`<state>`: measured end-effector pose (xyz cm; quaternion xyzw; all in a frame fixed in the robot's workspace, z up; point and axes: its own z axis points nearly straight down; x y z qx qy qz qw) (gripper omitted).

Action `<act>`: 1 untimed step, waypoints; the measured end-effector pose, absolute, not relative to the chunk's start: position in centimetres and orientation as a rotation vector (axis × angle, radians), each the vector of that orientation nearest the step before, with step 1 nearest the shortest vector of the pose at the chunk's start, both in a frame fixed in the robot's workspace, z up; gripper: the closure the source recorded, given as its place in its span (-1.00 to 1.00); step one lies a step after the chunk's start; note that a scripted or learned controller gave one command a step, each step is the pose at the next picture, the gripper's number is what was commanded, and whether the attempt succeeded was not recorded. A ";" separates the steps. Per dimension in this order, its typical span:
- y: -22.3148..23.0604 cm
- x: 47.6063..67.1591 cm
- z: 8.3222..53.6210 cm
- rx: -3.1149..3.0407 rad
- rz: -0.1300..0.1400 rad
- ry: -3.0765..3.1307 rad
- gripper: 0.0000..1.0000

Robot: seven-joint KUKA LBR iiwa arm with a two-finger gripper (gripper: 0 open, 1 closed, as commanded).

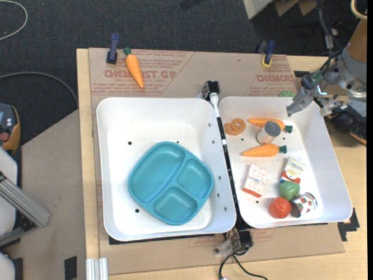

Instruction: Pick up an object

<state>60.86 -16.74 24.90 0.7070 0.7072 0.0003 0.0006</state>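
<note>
My claw [296, 105] hangs over the far right corner of the right bin [329, 156], with nothing between its fingers; whether they are spread or pressed together I cannot tell.

The right bin holds a pretzel [235, 126], a carrot [262, 122] at the far end, a small grey-topped can [270, 130] touching it, a second carrot [261, 151] nearer, a red and white packet [255, 180], a small carton [293, 170], a green pepper [288, 188], a tomato [280, 207] and a patterned can [305, 203] lying beside it.

The left bin [113, 156] holds a blue three-part tray [170, 182].

A third carrot [134, 70] lies outside on the cardboard [175, 74], whose red print I cannot read in full.
</note>
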 end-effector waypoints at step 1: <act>-12.2 58.0 11.0 2.229 -0.011 2.236 -1.00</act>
